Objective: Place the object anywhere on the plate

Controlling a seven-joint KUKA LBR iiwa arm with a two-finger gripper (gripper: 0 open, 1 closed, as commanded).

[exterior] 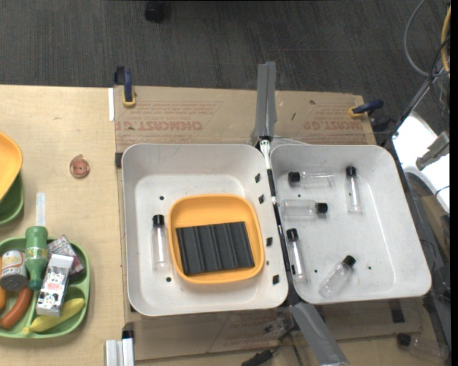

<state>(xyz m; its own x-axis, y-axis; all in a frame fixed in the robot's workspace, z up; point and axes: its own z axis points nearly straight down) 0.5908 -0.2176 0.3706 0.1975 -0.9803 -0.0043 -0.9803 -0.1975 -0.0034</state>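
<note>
Beside the orange plate (pixel 215 243) in the left bin (pixel 139 286), one vial (pixel 158 241), five vials in the right bin (pixel 401 279).

A dark grey carpeted floor (pixel 215 36) fills the top of the camera view, with a black round shape (pixel 153 10) near its upper edge. Below it lies a pale wooden tabletop (pixel 64 129). A brown cardboard sheet (pixel 193 118) printed with reversed red lettering is fixed to it by 2 clamps with blue handles, 1 at the left (pixel 123 84) and 1 at the right (pixel 365 109). Grey cables (pixel 429 43) hang at the upper right. The light is even and soft.
</note>
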